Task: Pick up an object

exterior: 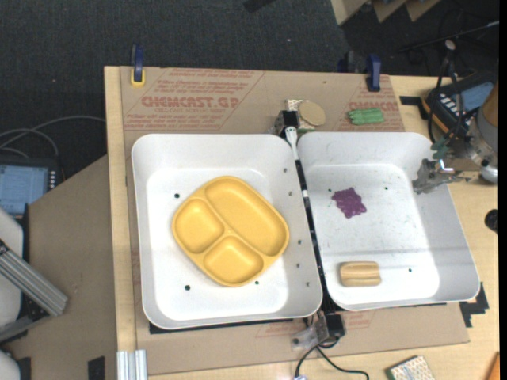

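Camera view: one yellow three-compartment tray [230,229] in the left bin [158,172]; right bin [444,244] holds one purple scrap [349,202], one tan bun-like piece [360,273]. Gripper [424,176] at its edge, grip unclear.

Both bins are white, the left bin [150,212] and the right bin [444,244] alike. A yellow divided tray [230,229] sits in the left one. The right one shows a purple scrap [348,202] and a tan bun [360,273]. The brown board [214,101] carries red lettering.
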